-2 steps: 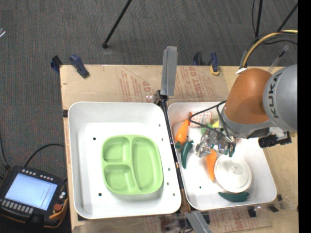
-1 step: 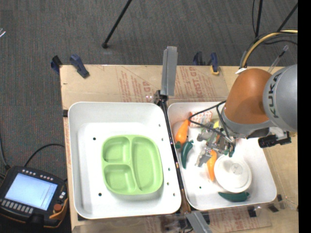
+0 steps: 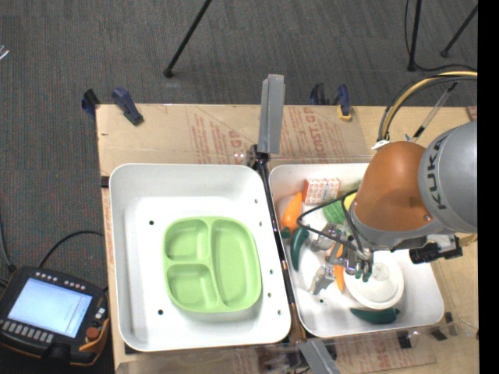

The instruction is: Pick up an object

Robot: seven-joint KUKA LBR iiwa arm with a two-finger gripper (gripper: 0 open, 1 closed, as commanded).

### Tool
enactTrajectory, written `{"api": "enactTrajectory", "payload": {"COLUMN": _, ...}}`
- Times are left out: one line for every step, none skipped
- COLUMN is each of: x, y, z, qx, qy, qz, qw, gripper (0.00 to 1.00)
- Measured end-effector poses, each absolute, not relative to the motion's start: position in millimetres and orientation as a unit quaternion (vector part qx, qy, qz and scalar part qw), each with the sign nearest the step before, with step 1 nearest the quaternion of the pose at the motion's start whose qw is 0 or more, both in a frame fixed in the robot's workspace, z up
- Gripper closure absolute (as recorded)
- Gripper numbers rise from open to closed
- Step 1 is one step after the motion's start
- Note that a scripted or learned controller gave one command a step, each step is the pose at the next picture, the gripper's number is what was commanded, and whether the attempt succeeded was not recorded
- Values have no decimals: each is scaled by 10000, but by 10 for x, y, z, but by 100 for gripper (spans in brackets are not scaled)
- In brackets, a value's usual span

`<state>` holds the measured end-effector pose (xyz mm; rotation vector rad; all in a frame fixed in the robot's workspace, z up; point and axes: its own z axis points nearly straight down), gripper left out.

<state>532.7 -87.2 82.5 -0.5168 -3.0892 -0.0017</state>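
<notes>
Camera view: it looks down on a brown bench [image 3: 195, 135] with two white bins side by side.
Left bin [image 3: 132, 209]: smooth white plastic with low walls. It holds a green tray [image 3: 212, 265].
Tray: soft green, shiny, with round corners and three parts. It lies flat in the middle of its bin.
Right bin [image 3: 425, 306]: the same white plastic. All the small toys sit here, so this is where the arm has to reach.
Arm [image 3: 437, 185]: grey and round, with an orange band. It leans in from the right, over the right bin.
Gripper [image 3: 331, 275]: thin metal fingers with wires, pointing down at the toys. I cannot tell if it is open or closed, and I see nothing clearly between its tips.
Things to pick: an orange carrot shape [image 3: 291, 210], long and smooth, lies by the wall between the bins. A dark green pepper shape [image 3: 299, 248] lies just below it. A white bowl [image 3: 378, 287], round and shiny, sits just beside the gripper. A dark green piece [image 3: 376, 314] lies below the bowl. A box [image 3: 321, 189] with red print lies near the back.
Why so low: I think the gripper hangs near the bowl and green toys to try a grab there.
Clamps [image 3: 125, 104]: blue ones hold the bench board at the back edge.
</notes>
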Motion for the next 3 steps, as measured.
{"api": "enactTrajectory", "payload": {"x": 6365, "y": -958, "z": 838, "qx": -2120, "qy": -9773, "qz": 1, "qw": 27, "gripper": 0}}
{"api": "enactTrajectory", "payload": {"x": 5997, "y": -916, "z": 841, "qx": -1871, "qy": -9823, "qz": -1, "qw": 25, "gripper": 0}}
{"api": "enactTrajectory", "payload": {"x": 6003, "y": -904, "z": 911, "qx": -1847, "qy": -9828, "qz": 1, "qw": 35, "gripper": 100}}
